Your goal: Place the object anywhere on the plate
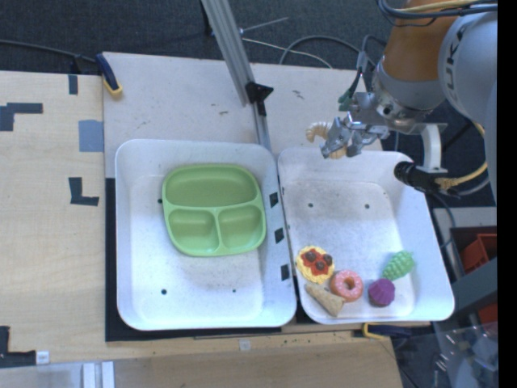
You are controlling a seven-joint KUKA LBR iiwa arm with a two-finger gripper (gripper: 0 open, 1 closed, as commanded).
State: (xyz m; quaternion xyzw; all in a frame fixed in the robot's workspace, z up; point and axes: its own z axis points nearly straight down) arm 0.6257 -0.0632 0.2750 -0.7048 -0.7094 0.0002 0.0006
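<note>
1. Gripper (338, 145) hangs over the far rim of the right bin (420, 217), jaws clamped on a small tan object (317, 132) (identity unclear).
2. Green plate (215, 208) in the left bin (129, 241) is bare; transfer remains.
3. Path leftward crosses the bins' shared rims; the slanted pole (234, 43) stands near.

A robotics lab — taped bench (48, 217), loose cables (315, 51), toy food (347, 284) in bins (420, 217).

Green plate (214, 209) in left bin (129, 217); toy foods in right bin (420, 217); gripper (338, 145) above.
</note>
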